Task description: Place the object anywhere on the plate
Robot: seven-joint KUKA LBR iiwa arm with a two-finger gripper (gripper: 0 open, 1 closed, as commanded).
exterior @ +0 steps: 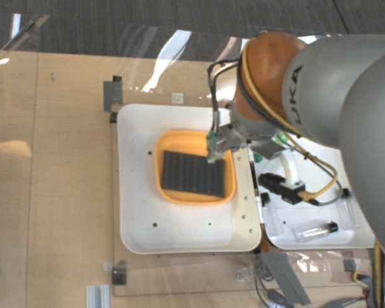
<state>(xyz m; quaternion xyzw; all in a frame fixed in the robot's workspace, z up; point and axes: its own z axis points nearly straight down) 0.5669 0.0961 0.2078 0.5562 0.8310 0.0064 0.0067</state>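
An orange plate (163, 151) with a raised rim sits in the middle of the left white bin (138, 217). A dark grey ribbed rectangular object (191, 173) lies flat on the plate and covers most of its floor. My gripper (213, 154) hangs at the object's far right corner, right over the plate's rim, and its tip is close to or touching that corner. The large grey arm with its orange band fills the upper right and hides the far part of the right bin.
The right bin (346, 241) holds a clear tube with a black cap (317, 228) near its front and a small green item (280, 138) under the arm. Bare white floor surrounds the plate in the left bin.
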